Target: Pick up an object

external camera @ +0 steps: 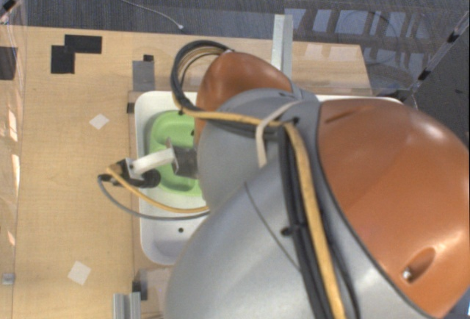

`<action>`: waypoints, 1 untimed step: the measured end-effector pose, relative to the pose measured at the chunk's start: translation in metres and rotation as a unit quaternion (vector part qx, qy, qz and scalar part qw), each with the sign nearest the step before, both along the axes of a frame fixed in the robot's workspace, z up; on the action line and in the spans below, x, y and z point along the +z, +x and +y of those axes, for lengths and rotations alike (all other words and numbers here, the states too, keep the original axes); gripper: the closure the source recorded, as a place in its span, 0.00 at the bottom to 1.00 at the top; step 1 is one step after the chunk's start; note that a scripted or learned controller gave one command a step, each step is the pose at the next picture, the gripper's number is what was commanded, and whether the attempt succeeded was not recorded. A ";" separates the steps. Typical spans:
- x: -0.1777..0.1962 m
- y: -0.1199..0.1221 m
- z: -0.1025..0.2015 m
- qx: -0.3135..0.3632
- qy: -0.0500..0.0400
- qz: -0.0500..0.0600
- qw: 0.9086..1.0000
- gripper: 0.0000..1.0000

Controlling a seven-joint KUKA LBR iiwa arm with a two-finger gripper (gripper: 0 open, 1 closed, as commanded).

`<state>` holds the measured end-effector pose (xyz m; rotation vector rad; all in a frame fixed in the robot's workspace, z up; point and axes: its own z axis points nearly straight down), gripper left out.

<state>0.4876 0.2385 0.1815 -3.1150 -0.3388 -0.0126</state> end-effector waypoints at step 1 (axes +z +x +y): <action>0.246 0.008 -0.013 -0.015 0.002 -0.001 1.000 1.00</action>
